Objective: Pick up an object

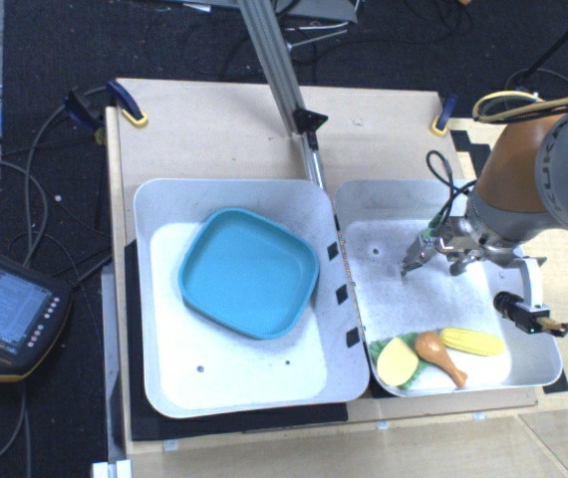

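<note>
The gripper (pixel 422 257) hung over the middle of the right bin (pixel 384 229), and from where I stood I could not tell its state. Nothing sat in it. At that bin's near edge lay a yellow corn cob (pixel 473 342), a brown drumstick (pixel 439 355) touching it, and a pale yellow slice (pixel 397 362). A blue square plate (pixel 249 272) filled the left bin (pixel 164 366).

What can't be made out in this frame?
- Gripper: too small and blurred in the camera view to tell its finger state.
- Green item: mostly hidden under the yellow slice.
- Arm: cut off by the right edge.
</note>
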`<state>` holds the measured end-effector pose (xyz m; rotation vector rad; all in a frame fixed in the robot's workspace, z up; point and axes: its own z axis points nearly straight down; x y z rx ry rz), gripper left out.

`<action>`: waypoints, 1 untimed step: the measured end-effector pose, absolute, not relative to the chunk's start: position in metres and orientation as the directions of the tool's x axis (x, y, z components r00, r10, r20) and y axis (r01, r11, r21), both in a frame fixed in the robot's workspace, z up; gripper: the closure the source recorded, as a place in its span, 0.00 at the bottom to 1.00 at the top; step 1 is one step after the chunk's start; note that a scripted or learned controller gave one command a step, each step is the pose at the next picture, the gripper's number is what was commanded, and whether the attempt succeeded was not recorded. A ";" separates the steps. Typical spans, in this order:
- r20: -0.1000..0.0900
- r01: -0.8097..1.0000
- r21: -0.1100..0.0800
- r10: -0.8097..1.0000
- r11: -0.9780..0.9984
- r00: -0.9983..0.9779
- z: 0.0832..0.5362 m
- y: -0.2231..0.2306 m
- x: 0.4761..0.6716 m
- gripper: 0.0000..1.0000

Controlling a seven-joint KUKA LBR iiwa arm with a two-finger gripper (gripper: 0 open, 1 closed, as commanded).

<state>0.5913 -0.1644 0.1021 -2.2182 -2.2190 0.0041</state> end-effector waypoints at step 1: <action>0.000 1.000 0.001 1.000 0.000 0.000 0.115 -0.165 0.593 1.00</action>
